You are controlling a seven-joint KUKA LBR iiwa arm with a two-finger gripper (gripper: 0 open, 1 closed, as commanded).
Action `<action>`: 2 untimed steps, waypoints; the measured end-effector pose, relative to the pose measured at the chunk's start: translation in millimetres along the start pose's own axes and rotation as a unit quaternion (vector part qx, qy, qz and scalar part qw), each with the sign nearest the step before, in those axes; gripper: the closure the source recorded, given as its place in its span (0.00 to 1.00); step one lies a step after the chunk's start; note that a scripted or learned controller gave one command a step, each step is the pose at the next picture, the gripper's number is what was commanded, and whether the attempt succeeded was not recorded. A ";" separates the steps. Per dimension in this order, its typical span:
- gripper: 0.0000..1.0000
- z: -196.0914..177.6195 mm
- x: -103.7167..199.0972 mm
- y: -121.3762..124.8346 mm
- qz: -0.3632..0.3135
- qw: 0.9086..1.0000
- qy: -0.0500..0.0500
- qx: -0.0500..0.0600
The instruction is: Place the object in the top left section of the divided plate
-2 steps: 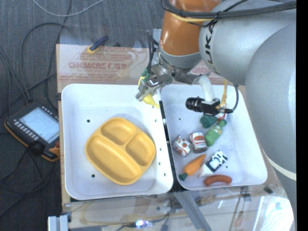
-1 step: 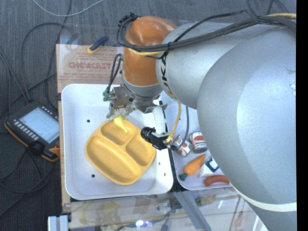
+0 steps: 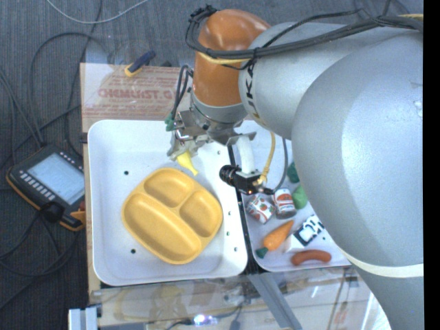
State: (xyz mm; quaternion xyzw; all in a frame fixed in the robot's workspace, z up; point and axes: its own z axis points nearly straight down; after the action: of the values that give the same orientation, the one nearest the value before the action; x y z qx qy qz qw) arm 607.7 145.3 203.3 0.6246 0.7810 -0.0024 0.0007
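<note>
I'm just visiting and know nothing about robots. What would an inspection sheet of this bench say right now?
Surface: two shallow white bins; left bin and right bin side by side.
Job's things: yellow divided plate in the left bin; small yellow object at the end effector's tip, just above the plate.
Clutter: carrot, sausage, small cans in the right bin.
End effector: low over the left bin; grip unclear.
Cables: loose on the floor.
Surroundings: handheld control pendant, cardboard.
</note>
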 end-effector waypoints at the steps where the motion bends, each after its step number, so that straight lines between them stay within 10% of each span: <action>1: 1.00 0.9 5.4 -7.5 0.024 1.000 0.002 0.001; 2: 1.00 3.4 4.8 -4.5 0.083 0.997 0.002 0.001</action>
State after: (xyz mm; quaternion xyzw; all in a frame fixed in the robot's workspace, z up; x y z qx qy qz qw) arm 602.3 149.0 199.9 0.6871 0.7266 -0.0017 -0.0017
